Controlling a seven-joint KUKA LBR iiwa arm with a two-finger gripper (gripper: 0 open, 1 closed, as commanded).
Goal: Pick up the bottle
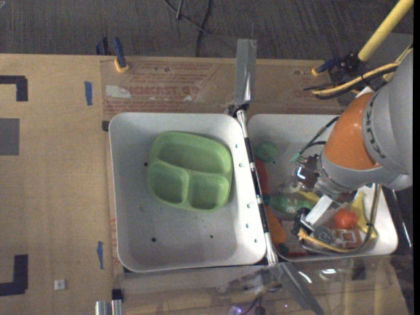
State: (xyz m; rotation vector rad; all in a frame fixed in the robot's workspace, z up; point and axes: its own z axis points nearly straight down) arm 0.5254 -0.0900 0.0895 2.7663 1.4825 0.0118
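**Grey arm lowered into the cluttered right bin**

Grey and orange, the arm enters from the right edge of the frame and bends down over the right bin, in the lower right of the picture. Its gripper sits low among the jumbled items there; whether it is open or closed, and whether it has hold of anything, cannot be told from this slant. The bottle cannot be picked out with certainty among the clutter; a green and yellow object lies just left of the gripper, near the bin's left wall. A round green item rests at the bin's upper left, and an orange-red ball lies just right of the gripper. The left bin, centre frame, holds a green divided plate in its upper half.
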